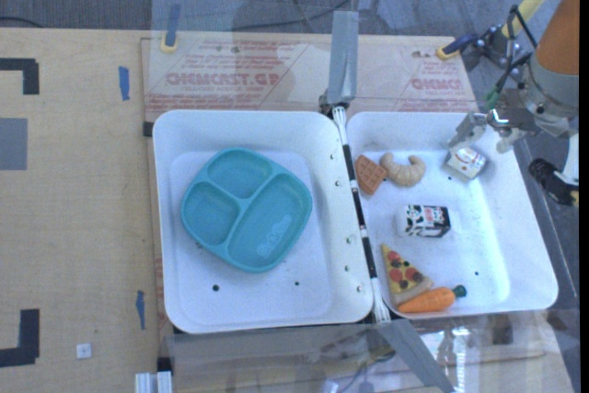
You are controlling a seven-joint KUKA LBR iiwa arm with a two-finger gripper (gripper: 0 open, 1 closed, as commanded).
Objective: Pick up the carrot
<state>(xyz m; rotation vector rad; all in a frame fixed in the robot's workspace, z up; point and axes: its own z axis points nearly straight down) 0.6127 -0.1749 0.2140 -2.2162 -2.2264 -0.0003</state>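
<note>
Since the carrot lies at the near edge of the right bin, touching the pizza slice, it looks light, hard and smooth; grab its fat middle. Far back, the end effector hangs released, beside a small carton.

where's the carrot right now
In the camera view, the carrot lies at the near edge of the right bin, just below the pizza slice.
</note>
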